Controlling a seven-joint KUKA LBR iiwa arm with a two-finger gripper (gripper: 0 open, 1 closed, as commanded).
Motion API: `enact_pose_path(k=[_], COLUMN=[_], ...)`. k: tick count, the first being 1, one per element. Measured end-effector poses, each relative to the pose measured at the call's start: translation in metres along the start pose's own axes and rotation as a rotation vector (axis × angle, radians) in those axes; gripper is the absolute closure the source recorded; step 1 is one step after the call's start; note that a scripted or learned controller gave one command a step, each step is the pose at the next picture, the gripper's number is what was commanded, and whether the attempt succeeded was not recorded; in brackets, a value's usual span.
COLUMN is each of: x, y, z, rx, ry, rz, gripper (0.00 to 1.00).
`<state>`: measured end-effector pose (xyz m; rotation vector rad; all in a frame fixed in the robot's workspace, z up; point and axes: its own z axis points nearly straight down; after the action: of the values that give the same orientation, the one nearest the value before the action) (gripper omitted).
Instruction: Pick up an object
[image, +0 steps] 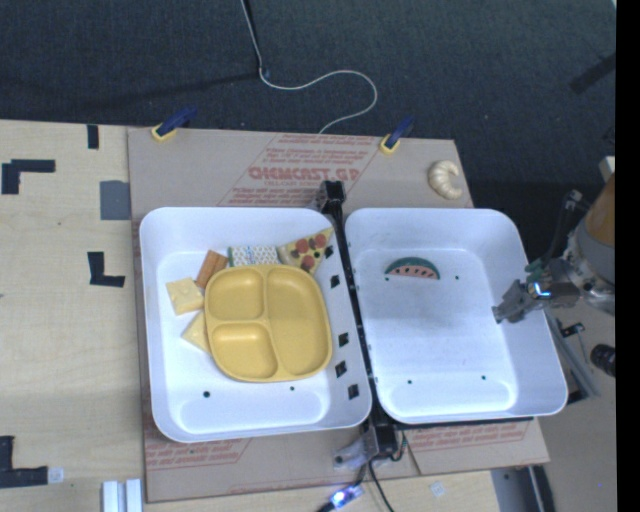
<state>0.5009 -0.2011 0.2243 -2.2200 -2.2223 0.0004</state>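
Gripper (512, 303) at right bin's (500, 395) right rim, grip state unclear, nothing seen between its tips, watermelon slice (413, 269) lying apart near that bin's far wall, yellow plate (268, 322) with crackers (185, 295) and pizza slice (308, 247) in left bin (165, 400).

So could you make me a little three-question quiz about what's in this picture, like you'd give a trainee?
1. True or false: the yellow divided plate lies in the left bin.
2. Which toy food lies in the right bin? A) pizza slice B) watermelon slice C) cracker
3. Fill in: the gripper is at the right bin's ____ edge.

Key: 1 true. 2 B. 3 right.
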Motion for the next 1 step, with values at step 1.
enact_pose_path(k=[1], x=[0.0395], y=[0.0305], z=[-0.0076], rx=[-0.001], ry=[0.001], rz=[-0.005], gripper=[1.00])
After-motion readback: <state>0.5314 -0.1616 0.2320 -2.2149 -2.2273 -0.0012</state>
